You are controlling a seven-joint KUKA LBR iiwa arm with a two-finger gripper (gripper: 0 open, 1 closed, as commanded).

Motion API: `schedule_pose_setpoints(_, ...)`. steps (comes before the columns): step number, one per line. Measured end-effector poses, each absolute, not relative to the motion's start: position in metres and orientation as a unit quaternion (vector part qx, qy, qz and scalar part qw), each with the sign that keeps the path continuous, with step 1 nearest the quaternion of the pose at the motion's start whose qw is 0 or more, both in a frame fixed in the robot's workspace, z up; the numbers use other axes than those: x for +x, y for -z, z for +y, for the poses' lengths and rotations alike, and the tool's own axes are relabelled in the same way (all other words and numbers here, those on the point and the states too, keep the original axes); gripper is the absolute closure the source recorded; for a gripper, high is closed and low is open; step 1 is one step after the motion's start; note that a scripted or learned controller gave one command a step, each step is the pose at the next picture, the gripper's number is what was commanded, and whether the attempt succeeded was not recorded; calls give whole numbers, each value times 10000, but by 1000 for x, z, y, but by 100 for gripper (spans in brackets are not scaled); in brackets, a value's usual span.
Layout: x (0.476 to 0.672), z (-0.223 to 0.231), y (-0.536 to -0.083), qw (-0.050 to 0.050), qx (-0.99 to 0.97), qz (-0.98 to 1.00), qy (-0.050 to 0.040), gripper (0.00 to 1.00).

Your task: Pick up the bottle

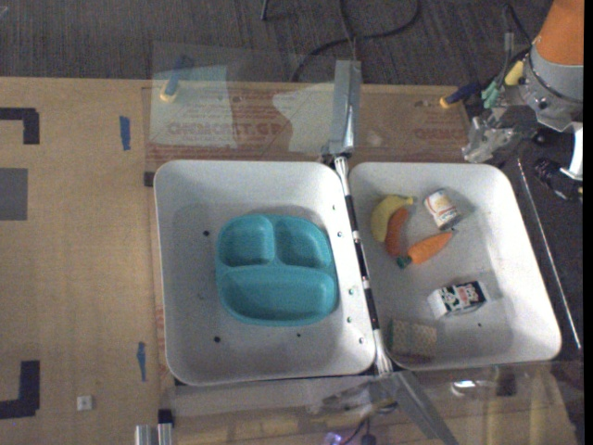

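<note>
1. my claw [488, 135] hangs at the upper right of the frame, above the table beyond the right bin's [528, 248] far rim; i cannot tell how far open it is, and nothing shows in it
2. the bottle [442, 208] lies in the right bin's upper middle, just beside the banana [387, 213] and carrot [428, 247]
3. a teal tray [275, 269] fills the left bin [185, 276]

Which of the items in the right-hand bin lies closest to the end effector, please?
The small white bottle, lying near the bin's far edge, is closest to the end effector; the banana, carrot and carton lie farther away.
</note>
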State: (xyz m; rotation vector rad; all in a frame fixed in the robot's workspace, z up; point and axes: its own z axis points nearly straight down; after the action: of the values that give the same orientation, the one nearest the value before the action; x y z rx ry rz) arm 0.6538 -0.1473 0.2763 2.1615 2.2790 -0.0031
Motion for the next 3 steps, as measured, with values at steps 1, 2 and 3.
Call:
schedule_pose_setpoints(1, 579, -134, -302, -14, 7166, 6975, 10, 100)
schedule_pose_setpoints(2, 579, -135, -311, -19, 7174, 6966, 14, 100)
schedule_pose_setpoints(3, 502, -85, -319, -22, 7324, 6809, 16, 100)
